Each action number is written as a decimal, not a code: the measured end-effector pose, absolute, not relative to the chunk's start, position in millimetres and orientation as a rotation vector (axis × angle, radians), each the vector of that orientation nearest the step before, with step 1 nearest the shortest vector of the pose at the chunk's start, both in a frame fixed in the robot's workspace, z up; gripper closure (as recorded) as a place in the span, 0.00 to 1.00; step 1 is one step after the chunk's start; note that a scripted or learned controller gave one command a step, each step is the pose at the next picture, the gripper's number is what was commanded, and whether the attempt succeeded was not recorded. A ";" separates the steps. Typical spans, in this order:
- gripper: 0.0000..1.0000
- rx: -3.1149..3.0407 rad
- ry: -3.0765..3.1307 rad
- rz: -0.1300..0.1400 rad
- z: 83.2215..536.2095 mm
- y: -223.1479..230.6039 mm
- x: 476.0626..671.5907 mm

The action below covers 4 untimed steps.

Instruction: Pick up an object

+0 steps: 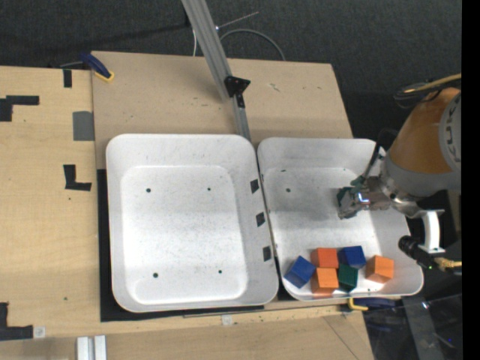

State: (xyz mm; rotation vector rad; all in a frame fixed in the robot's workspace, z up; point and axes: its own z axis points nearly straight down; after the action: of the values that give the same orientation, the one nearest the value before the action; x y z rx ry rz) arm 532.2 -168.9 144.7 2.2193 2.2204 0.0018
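Several small blocks lie along the front edge of the right bin (pixel 300 163): a blue block (pixel 300 271), an orange one (pixel 325 257), another orange one (pixel 326 278), a blue one (pixel 352 256), a green one (pixel 347 276) and an orange one (pixel 380 268) at the right. My gripper (pixel 348 202) hangs over the right half of this bin, behind the blocks and apart from them. Nothing shows between its fingers.
The left bin (pixel 127 156) sits beside the right one. A metal pole (pixel 210 36) slants down to a black clamp (pixel 237 86) behind the bins. A blue and yellow clip (pixel 97 66) lies at the bench's back left. The grey and orange arm (pixel 427 148) fills the right side.
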 end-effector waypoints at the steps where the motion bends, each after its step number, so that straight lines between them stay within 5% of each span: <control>1: 1.00 2.217 2.219 0.004 207.8 -171.1 531.6; 2: 1.00 2.218 2.221 0.002 237.3 -170.9 532.6; 4: 1.00 2.217 2.228 -0.001 238.1 -83.1 554.9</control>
State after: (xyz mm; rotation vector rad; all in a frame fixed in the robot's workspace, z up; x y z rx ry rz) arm 554.9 -83.1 238.1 2.2168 2.2283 -0.0010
